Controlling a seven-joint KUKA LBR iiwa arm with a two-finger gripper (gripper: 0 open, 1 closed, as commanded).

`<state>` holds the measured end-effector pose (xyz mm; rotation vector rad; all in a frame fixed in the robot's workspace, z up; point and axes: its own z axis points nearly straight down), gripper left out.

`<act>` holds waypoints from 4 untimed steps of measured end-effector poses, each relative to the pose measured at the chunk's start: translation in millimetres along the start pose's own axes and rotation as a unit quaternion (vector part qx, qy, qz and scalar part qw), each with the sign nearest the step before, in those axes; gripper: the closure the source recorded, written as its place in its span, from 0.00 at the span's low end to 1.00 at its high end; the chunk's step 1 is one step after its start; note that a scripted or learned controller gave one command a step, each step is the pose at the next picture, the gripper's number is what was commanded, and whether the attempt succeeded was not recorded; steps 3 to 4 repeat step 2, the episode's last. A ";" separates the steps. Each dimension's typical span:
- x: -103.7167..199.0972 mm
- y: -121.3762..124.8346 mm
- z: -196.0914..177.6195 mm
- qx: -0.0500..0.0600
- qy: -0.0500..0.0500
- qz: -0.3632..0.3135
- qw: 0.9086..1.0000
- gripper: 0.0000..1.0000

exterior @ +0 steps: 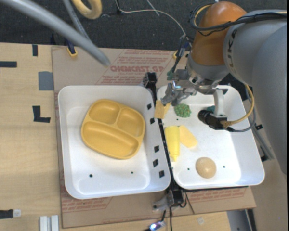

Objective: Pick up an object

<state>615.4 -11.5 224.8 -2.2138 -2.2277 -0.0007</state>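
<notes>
The end effector (176, 94) hangs low over the far left corner of the right bin (241, 174), just above a small green broccoli-like piece (183, 110). Its metal fingers look spread apart with nothing between them, so it holds nothing. This reads as the approach stage of the pick: the arm is lined up over the crowded far corner but has not closed on anything.

The likeliest target is the green piece, which lies near the bin's far edge, right beside the end effector. Just left of it, a small yellow-orange piece (160, 110) leans against the divider between the bins. The next move calls for a short descent centred on one item, then closing firmly; the wall and the neighbouring piece leave little room, so a finger could land on the rim.

Counted in the right bin: one green piece, one small yellow-orange piece, two pale yellow banana-like pieces (178, 138) lying touching each other mid-bin, and one tan round object (205, 167) near the front edge. The left bin (72, 172) holds one yellow divided plate (113, 128).
</notes>
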 end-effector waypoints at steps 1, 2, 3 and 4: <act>49.3 -9.7 -8.2 0.001 0.000 0.000 1.000 1.00; 104.6 -15.0 -15.1 0.000 0.000 -0.001 1.000 1.00; 104.6 -15.0 -15.1 0.000 0.000 -0.001 1.000 1.00; 104.6 -15.0 -15.1 0.000 0.000 -0.001 1.000 1.00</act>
